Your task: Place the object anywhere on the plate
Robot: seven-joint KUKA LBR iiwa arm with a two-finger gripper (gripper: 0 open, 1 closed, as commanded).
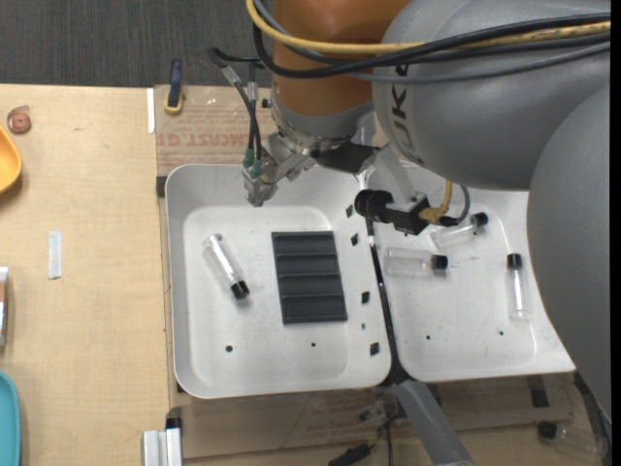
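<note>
Up and left of the black ridged plate, over the far edge of the left bin: the gripper, pointing down, nothing visibly in it. Cannot tell how far open, the tip being small and dark against the white.

Left of the plate, well apart from it: a clear tube with a black cap, lying flat and slanted, cap end toward the near side. Bare white floor all round it, with open room between it and the bin's left wall and between it and the plate. More bare floor on the near side of the plate, broken by a few small black dots.

Right of the plate, past the raised seam where the bins meet: the right bin, with three more clear tubes, one close to the seam, one farther right, one toward the back, partly hidden behind cables and a black fitting.

Above and right of the plate: the grey arm and its orange band, covering the back of both bins and the right bin's far-right corner.

Far left of the plate, on the wooden bench: an orange thing and a teal thing, both cut off by the frame edge, too little visible to name.
</note>
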